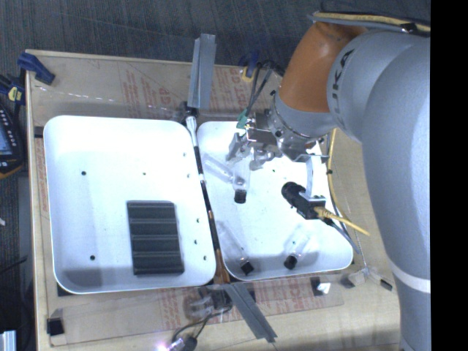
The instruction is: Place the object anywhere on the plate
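A dark ridged rectangular plate (pixel 154 238) lies flat in the left bin (pixel 80 145), toward its near side. My gripper (pixel 230 178) hangs over the far left part of the right bin (pixel 333 251), close to the wall between the bins and well apart from the plate. A small dark piece (pixel 239 194) sits right at the gripper's lower tip; whether it is held or lies on the bin floor cannot be told. Two small black pieces (pixel 246 268) (pixel 290 262) rest at the right bin's near wall.
The grey arm with its orange band (pixel 314 64) covers the right bin's far right side. A grey metal bar (pixel 201 68) stands behind the bins, another (pixel 252 313) lies in front. The left bin's floor around the plate is bare white.
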Tool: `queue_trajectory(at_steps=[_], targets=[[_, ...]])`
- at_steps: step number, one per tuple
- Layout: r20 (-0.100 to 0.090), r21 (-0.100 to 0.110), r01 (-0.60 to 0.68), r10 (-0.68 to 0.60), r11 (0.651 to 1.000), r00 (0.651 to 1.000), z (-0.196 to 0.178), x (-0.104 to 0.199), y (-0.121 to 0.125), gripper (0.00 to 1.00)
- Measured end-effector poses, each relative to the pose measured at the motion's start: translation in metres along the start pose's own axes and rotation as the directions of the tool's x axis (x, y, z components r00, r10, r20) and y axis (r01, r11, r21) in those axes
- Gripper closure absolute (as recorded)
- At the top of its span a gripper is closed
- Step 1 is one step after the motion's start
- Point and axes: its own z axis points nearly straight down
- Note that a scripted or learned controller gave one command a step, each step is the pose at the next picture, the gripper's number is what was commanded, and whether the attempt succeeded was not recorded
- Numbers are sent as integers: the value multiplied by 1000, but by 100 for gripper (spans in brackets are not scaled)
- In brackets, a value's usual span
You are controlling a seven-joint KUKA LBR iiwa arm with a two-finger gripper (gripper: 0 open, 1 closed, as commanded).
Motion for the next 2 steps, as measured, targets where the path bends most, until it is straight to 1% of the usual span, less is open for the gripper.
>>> queue_trajectory(at_steps=[1,2], targets=[[2,4,11,-11,1000,1000,35,105,-64,100],[4,3,-49,49,999,999,101,163,-80,100]])
